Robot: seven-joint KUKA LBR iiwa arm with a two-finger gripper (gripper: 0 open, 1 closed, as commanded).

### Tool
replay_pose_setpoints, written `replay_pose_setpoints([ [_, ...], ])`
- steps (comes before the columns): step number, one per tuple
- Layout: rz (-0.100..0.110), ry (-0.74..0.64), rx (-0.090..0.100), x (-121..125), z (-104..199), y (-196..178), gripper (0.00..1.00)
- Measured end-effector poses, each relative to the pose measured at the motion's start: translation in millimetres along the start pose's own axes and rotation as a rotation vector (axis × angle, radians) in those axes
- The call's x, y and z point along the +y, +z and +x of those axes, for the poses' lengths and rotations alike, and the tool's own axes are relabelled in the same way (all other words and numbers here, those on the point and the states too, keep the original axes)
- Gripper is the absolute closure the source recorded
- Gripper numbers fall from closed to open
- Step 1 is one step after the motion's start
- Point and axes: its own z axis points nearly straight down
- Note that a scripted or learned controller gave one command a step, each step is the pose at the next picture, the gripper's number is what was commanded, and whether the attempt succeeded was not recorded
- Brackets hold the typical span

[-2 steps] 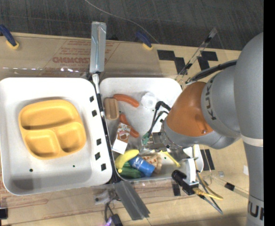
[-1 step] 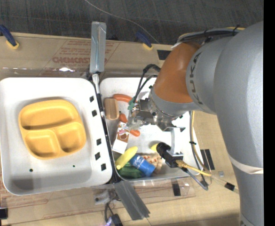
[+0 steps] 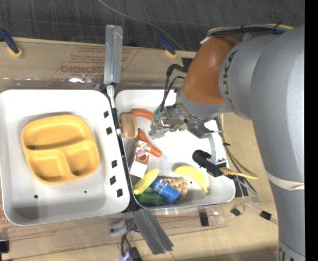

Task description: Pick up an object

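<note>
My gripper (image 3: 160, 125) hangs low over the back of the right bin (image 3: 218, 192), under the grey arm and its orange band. Just to its left lie an orange sausage (image 3: 142, 113) and a tan bread-like piece (image 3: 128, 125). An orange carrot (image 3: 151, 147) lies right below the gripper, with a small brown and white box (image 3: 142, 155) beside it. Nearer the front of the bin are two yellow bananas (image 3: 146, 180) (image 3: 193, 176), a blue packet (image 3: 166, 189) and a green item (image 3: 150, 198). Nothing shows held in the gripper.
The left bin (image 3: 6, 200) holds a yellow divided tray (image 3: 60, 147). A black divider with clips (image 3: 115, 145) runs between the two bins. The arm's bulk covers the right bin's back right corner.
</note>
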Motion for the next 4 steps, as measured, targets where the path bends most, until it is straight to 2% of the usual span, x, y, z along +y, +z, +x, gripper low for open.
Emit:
replay_pose_setpoints([
  [1, 0.000, 0.000, 0.000, 0.0, 0.0, 0.0, 0.00],
  [2, 0.003, -0.083, 0.003, -12.5, -21.5, 97.8, 0.00],
  [3, 0.001, -0.086, 0.002, -11.5, -21.9, 86.9, 1.00],
  [4, -0.005, -0.053, 0.000, 4.8, -10.0, -99.2, 1.00],
])
